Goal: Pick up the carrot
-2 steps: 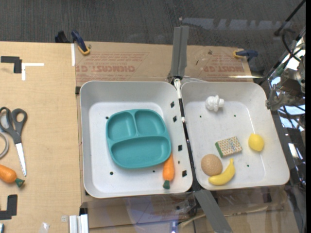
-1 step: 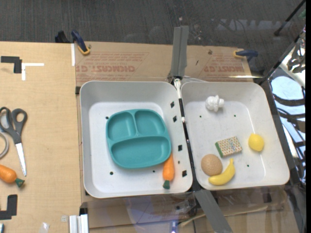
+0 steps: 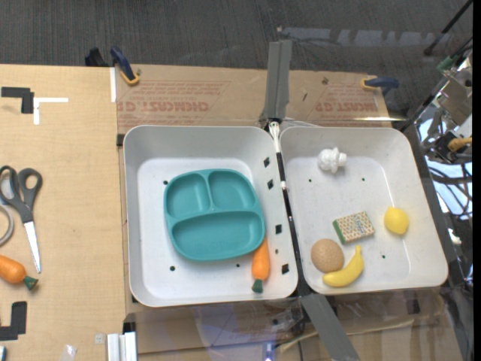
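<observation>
Lying in the left bin [image 3: 139,224], the carrot [image 3: 260,263] rests just beside the lower right corner of the teal divided plate [image 3: 216,214], its green stem end pointing toward the bin's near wall. The plate (three compartments, all facing up) sits roughly in the middle of that bin. Right of the plate, across the seam between the bins, the right bin [image 3: 421,201] holds a small white object [image 3: 331,159] near its far wall, a lemon [image 3: 396,220], a patterned sponge [image 3: 353,227], a brown round object [image 3: 327,255] and a banana [image 3: 344,271] touching it. Well left of the plate, on the wooden worktop [image 3: 68,164], lie scissors [image 3: 22,205] and a second carrot [image 3: 13,271]. Whether the tool is apart or together cannot be told.
</observation>
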`<action>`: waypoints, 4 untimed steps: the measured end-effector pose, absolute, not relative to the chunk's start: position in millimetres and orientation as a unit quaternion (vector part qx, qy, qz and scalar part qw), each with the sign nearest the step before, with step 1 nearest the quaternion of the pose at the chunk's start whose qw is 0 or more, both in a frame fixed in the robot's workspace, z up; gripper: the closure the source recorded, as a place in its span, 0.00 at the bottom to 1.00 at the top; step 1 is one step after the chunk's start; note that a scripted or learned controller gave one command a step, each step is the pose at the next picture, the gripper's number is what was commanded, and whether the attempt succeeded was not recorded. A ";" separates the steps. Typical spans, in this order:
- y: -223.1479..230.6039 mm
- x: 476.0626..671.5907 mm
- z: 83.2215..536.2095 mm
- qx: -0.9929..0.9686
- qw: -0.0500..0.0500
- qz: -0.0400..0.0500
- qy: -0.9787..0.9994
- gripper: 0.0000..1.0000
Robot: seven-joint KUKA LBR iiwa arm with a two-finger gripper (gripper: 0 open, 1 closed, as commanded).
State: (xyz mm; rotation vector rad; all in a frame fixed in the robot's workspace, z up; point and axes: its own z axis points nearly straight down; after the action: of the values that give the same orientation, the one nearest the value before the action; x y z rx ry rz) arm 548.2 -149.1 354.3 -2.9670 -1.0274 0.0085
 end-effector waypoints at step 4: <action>-222.1 504.5 303.0 -0.956 0.001 0.003 -0.295 1.00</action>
State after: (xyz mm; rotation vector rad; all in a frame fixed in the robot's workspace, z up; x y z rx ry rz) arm 504.5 -222.1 303.0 -2.9993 -0.9253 0.0081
